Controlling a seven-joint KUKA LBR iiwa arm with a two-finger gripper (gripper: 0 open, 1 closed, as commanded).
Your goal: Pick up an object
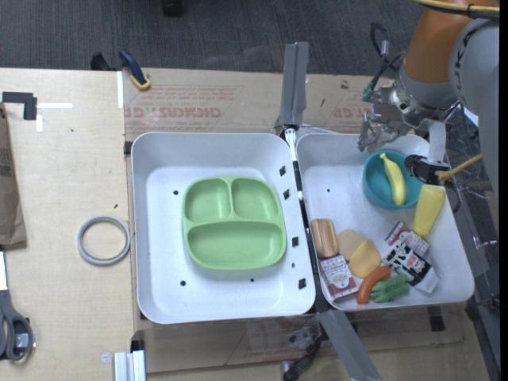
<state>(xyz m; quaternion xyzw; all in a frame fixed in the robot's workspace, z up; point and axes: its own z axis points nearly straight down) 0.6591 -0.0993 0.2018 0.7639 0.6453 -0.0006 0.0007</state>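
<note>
1. The hand (pixel 379 130) hangs over the far edge of the right bin (pixel 341 182), just beside the blue bowl (pixel 381 187). Its dark metal tips sit against clutter, so whether they are apart or together cannot be told; nothing is visibly caught between them.

2. No single target is named, so any piece in the right bin qualifies. The nearest candidates are the bowl and the banana (pixel 393 178) lying curved inside it, which the bowl's wall keeps from rolling.

3. Judging by its position, the arm is placed for a reach into the bin's far right corner; the pick is not yet made.

4. A pale yellow block (pixel 429 209) leans against the right wall, smooth and flat-sided, probably an easy clamp.

5. Toward the bin's near edge lie a tan bread-like piece (pixel 323 236), a round yellow wedge (pixel 365 256), a printed red packet (pixel 335 275), a black-and-white carton (pixel 411 257), and an orange carrot (pixel 371 282) with green top. They crowd and touch, which could foul a grasp.

6. The left bin (pixel 151 213) holds a green divided plate (pixel 234 222), glossy moulded plastic, lying flat at its middle.

7. A grey ring (pixel 103 239) rests on the surface near its left edge.
</note>
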